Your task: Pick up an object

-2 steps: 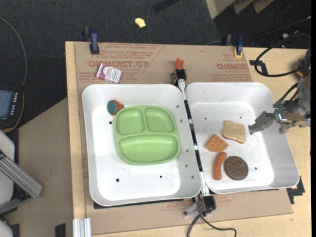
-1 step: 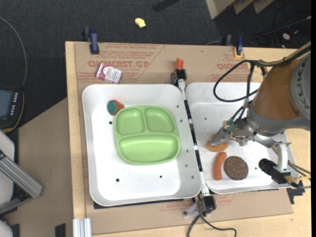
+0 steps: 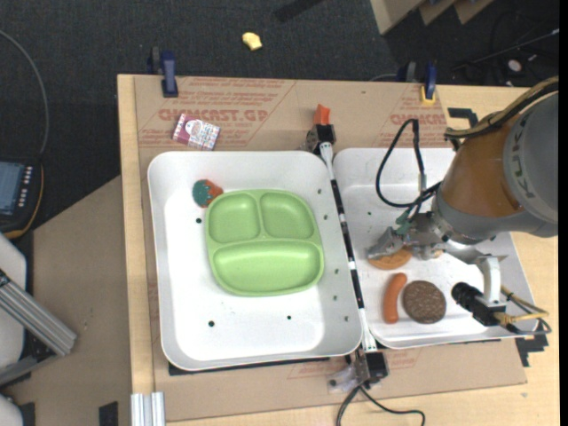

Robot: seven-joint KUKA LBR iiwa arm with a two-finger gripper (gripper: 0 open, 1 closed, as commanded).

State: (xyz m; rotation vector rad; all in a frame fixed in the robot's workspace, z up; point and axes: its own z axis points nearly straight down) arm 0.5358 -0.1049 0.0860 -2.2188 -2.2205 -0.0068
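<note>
Card: a small pink and white card [image 3: 196,131] lies on the counter [image 3: 142,238], behind the left bin's far left corner.
Left bin: a shallow white bin [image 3: 177,309] with a green divided plate [image 3: 264,241] lying flat in its middle.
Small toy: a round red and green piece [image 3: 208,192] sits in the left bin, touching the plate's far left corner.
Clips: two blue clamps [image 3: 167,72] grip the counter's far edge, and an orange one [image 3: 322,114] sits behind the seam between the bins.
Right bin: a second white bin [image 3: 364,185] just beside the first, holding the food toys.
Flat orange piece: a tan-orange slice [image 3: 388,259] lies near the right bin's middle, directly under the end effector.
Sausage: a red-orange sausage [image 3: 394,297] lies nearer the front, just beside a brown patty [image 3: 424,301].
End effector: the end effector [image 3: 401,240] is low over the orange slice; whether it is apart, together or clamped cannot be told.
Arm: the grey and orange arm [image 3: 497,180] covers the bin's right side.
</note>
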